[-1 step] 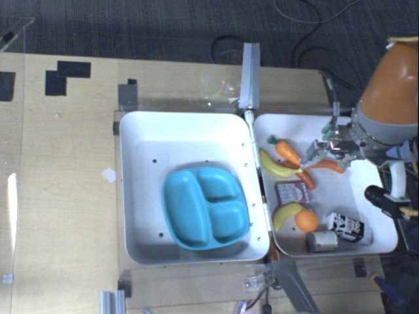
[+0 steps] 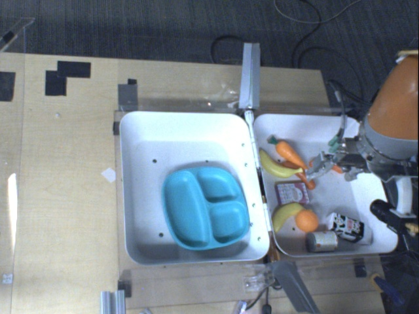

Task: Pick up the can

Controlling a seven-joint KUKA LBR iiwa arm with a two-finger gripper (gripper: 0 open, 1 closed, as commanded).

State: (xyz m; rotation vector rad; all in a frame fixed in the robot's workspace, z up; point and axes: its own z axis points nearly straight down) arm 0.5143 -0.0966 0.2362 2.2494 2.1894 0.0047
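The can [image 2: 321,241] lies on its side at the right bin's [image 2: 376,195] near wall, just beside an orange [image 2: 305,221] and a black-and-white carton [image 2: 345,226]. The tool [image 2: 321,165] hovers farther back over the carrot [image 2: 289,152], seemingly apart and empty. The approach is unfinished; it must travel toward the can, where the wall crowds it.

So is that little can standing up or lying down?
Lying down: the can rests on its side near the front wall of the right bin, its round end facing left.
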